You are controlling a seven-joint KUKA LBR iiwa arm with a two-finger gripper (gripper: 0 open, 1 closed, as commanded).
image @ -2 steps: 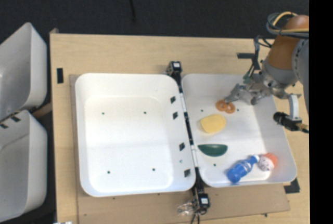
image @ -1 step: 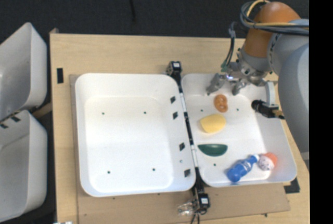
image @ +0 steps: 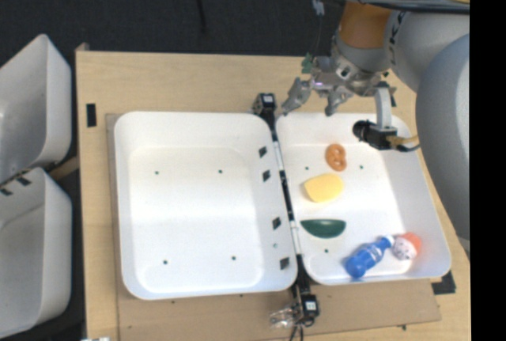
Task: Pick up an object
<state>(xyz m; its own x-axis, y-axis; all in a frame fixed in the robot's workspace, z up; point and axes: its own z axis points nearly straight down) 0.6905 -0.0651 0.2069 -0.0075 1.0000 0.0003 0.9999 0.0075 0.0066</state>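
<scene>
end effector hangs over the far edge of the right bin, close to the seam with the left bin. fingers are spread apart with nothing between them, so no object is picked up yet.

all candidates lie in the right bin, apart from the end effector. the orange piece is nearest to it, the yellow piece just beside that, then the dark green piece. the blue bottle and the white-and-red ball sit at the near right corner, close together. can't tell if they touch.

what could go wrong, my read:
- straight descent from here meets the bin rim or bare floor, because nothing lies under the fingers, so they'd close on air.
- orange and yellow pieces are neighbours, so a finger landing between them may shove one aside.
- yellow and green pieces look low and flat, so fingers may slide over them.
- the bottle lies on its side and the ball is round, so either may roll off on contact, and the corner wall leaves little room for a finger.

counts: bins 2, on 1 bench. orange piece 1, yellow piece 1, dark green piece 1, blue bottle 1, ball 1, so 5 objects. end effector 1.
</scene>
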